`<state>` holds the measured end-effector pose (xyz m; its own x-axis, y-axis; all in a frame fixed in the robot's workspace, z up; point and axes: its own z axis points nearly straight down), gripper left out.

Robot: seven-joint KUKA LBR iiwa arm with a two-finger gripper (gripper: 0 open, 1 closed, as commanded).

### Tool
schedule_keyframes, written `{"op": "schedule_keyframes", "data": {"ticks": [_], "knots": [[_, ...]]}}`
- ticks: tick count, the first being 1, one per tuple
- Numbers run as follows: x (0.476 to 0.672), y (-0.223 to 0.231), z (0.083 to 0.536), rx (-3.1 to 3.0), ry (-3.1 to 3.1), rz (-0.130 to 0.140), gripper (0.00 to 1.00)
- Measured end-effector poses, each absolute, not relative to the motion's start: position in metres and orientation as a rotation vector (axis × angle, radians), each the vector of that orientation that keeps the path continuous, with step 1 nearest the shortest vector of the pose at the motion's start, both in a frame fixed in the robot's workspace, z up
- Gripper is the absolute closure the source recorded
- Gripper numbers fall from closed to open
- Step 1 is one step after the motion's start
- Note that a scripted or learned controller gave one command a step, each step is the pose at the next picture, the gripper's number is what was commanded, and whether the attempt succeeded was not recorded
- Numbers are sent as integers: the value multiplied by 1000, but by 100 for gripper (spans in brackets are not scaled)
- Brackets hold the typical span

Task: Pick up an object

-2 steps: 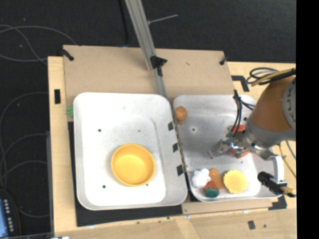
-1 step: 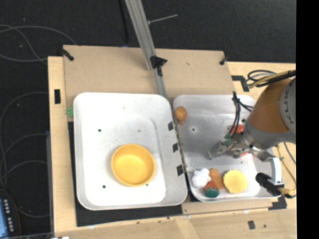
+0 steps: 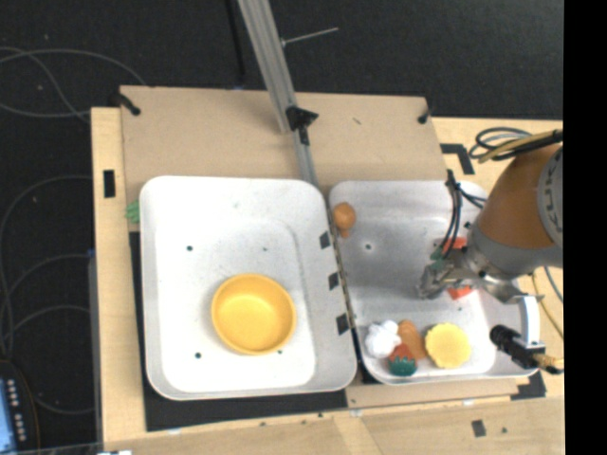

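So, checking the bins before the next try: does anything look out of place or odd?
Mostly tidy. One small orange ball sits at the right bin's far left rim, apart from the cluster along its near edge. The yellow bowl stands upright in the left bin.

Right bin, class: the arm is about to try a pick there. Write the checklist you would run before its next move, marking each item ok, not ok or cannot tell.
1. Objects in the right bin: ok; a yellow disc, orange piece and white lump sit at its near edge.
2. Gripper over that bin: ok.
3. Gripper above a target: not ok; it is up-view of the cluster.
4. Fingers open: cannot tell.
5. Brown ball away from the gripper: ok.
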<state>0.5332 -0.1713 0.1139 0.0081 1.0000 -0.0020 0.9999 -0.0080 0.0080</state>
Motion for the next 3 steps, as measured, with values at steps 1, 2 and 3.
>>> {"op": "schedule_keyframes", "data": {"ticks": [1,2,3], "knots": [[530,-181,173,2225,2208,5,100],[532,-182,205,2214,2223,3,100],[559,-132,203,2218,2225,1,100]]}}
